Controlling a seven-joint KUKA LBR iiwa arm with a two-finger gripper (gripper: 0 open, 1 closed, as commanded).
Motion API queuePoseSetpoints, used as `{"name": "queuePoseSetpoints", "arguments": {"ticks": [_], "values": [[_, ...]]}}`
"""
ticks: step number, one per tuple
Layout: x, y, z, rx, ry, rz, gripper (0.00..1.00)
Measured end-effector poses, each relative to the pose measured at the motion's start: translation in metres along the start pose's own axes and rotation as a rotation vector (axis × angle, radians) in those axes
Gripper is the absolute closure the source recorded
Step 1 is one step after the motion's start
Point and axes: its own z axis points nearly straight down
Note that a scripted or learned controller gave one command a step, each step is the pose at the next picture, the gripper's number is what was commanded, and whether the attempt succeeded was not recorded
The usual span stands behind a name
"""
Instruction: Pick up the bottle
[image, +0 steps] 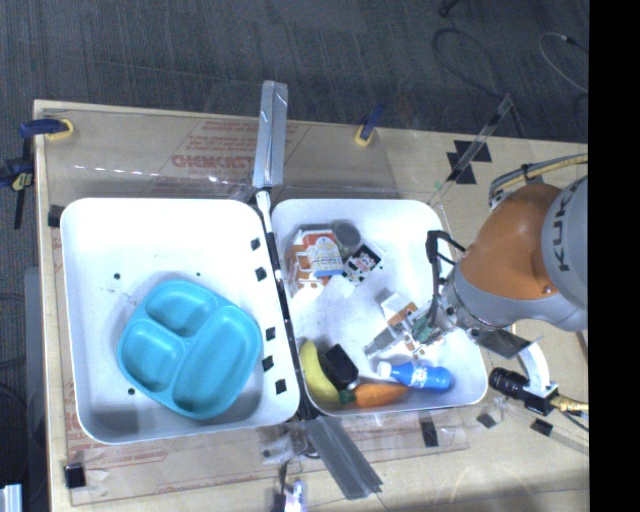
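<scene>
My pincer (408, 333) is down inside the right bin (455, 392), close to its right wall. I cannot tell if it is open or closed.

The bottle (420, 377) is just below my pincer, near the front edge of that bin. It is blue and white and it lies flat on its side. Its long way runs left to right, almost even with the front wall. The white end points left, toward the carrot (378, 394). The blue end points right, toward the bin's front right corner. I cannot tell if my pincer is touching it.

The carrot lies just beside the bottle on its left and looks like it touches it. A banana (316, 373) lies further left, by the wall between the two bins, with a small black thing (340, 365) on it. So the front of this bin is crowded. The bottle has little room to the front and right, because the walls are near.

A small carton (317, 256) sits at the back of the right bin, well apart from the bottle. The middle of the bin has bare white floor.

The left bin (90, 300) holds a blue divided plate (190, 346). Both bins sit on the desk (130, 140).
</scene>
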Motion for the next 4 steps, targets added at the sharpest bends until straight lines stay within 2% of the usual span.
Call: {"name": "queuePoseSetpoints", "arguments": {"ticks": [1,2,3,4], "values": [[-0.002,0.0,-0.067,-0.003,-0.003,-0.009,0.0],[0.037,0.014,0.011,0.0,0.0,-0.24,0.0],[-0.002,0.0,-0.082,-0.003,-0.005,-0.246,0.0],[0.0,0.0,0.004,0.0,0.0,-0.104,0.0]]}}
